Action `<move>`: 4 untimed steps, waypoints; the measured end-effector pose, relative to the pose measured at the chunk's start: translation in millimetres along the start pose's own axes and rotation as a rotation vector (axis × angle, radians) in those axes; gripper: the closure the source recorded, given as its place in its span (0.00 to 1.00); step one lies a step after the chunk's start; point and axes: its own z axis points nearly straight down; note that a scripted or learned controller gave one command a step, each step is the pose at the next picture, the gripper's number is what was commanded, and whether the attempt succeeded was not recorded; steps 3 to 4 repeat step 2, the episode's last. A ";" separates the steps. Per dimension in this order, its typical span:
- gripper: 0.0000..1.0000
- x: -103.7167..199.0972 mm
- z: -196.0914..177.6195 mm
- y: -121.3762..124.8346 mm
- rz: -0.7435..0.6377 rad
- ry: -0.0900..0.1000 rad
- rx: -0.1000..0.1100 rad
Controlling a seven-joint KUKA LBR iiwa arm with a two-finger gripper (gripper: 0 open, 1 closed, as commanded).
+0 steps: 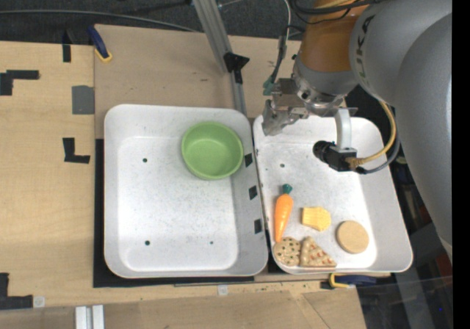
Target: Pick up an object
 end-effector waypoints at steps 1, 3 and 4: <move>1.00 46.2 10.7 8.2 0.001 -0.001 0.002; 1.00 94.2 1.2 19.7 0.001 0.000 0.000; 1.00 94.2 1.2 19.7 0.001 0.000 0.000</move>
